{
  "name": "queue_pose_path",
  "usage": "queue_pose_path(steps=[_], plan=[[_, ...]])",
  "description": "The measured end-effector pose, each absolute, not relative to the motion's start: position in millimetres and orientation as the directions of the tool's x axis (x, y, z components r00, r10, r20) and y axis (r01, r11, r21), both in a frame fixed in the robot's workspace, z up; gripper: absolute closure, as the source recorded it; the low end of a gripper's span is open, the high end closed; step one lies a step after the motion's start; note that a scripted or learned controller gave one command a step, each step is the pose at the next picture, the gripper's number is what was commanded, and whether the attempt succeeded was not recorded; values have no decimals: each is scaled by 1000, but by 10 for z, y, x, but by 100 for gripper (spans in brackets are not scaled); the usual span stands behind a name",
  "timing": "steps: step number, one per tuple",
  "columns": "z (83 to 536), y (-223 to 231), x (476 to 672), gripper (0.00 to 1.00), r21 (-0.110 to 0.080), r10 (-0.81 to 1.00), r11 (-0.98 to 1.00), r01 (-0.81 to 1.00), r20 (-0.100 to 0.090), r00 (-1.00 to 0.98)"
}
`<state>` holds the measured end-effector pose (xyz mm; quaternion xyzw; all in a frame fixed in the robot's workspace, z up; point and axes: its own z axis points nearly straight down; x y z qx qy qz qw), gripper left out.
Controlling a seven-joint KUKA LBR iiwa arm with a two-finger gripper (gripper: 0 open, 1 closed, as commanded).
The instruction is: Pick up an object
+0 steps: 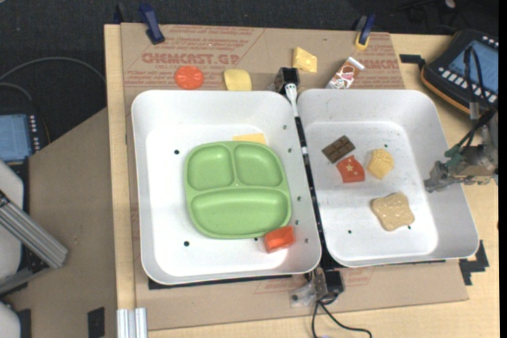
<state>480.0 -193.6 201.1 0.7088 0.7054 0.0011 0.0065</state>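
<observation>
The right bin [420, 115] holds a brown chocolate piece [338, 147], a red block with a yellow star [351, 169], a small yellow piece [381, 163] and a tan toast-shaped piece [392, 211]. In the left bin [158, 123] lies a green divided plate [236, 188], with a yellow slice [250, 138] at its far edge and an orange block [278, 238] at its near right corner. My gripper [448, 170] hangs low over the right bin's right rim, to the right of the yellow piece and apart from it.
On the board behind the bins lie an orange disc [188, 77], a yellow lump [237, 79], a yellow wedge [304, 59] and a red-and-white packet [345, 74]. Blue clamps [150, 22] grip the board's far edge. A handheld pendant [467, 75] sits at the right.
</observation>
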Motion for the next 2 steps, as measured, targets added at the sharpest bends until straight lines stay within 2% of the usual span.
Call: queue_pose_path(steps=[1, 2], plan=[[1946, -1893, 4793, 0, 1, 1000, -1, 1000, -1, 1], [793, -1707, 4865, 0, -2, 1000, 1, 1000, 1, -1]])
